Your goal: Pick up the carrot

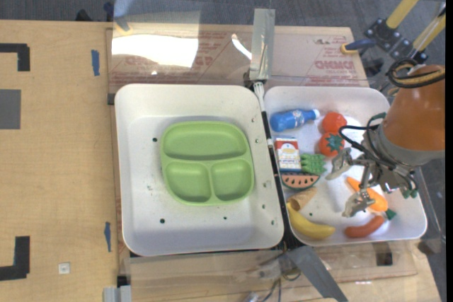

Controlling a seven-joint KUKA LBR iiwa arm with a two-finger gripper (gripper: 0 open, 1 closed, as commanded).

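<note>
The orange carrot lies in the right bin, near its front right corner. My gripper hangs low over the carrot's narrow left end. Its two metal fingers are spread apart, one toward the bin's middle and one just in front of the carrot, so the gripper looks open. The carrot still rests on the bin floor, with part of it hidden under the wrist. The orange band of the arm sits above the bin's right side.
The right bin also holds a blue bottle, red tomato, small carton, watermelon slice, banana and red sausage, close in front of the carrot. A green divided plate lies in the left bin.
</note>
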